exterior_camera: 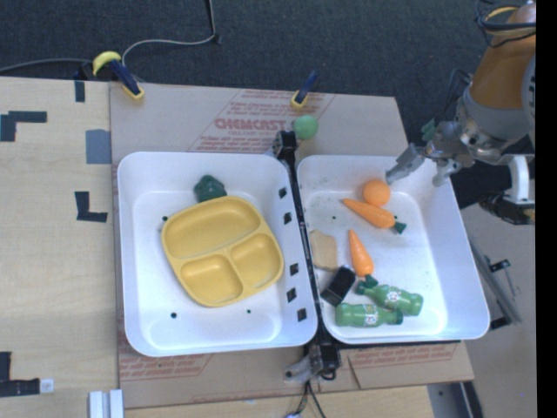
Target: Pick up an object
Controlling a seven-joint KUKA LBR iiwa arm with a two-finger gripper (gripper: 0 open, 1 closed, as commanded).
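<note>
- Brown cardboard sheet [252, 122] on the surface: red print "CHEMCAST".
- Long orange plastic carrot [372, 215]: axis slanting, green end lower right.
- Claw [422, 167] — fingers spread, holding nothing.

Arm [509, 55] cut off by right edge above gripper [424, 165]. Dark green thing [209, 187] in far bin partly hidden behind yellow tray [222, 249], too small to identify. Black block [338, 286] overlaps near bottle [370, 315].
</note>
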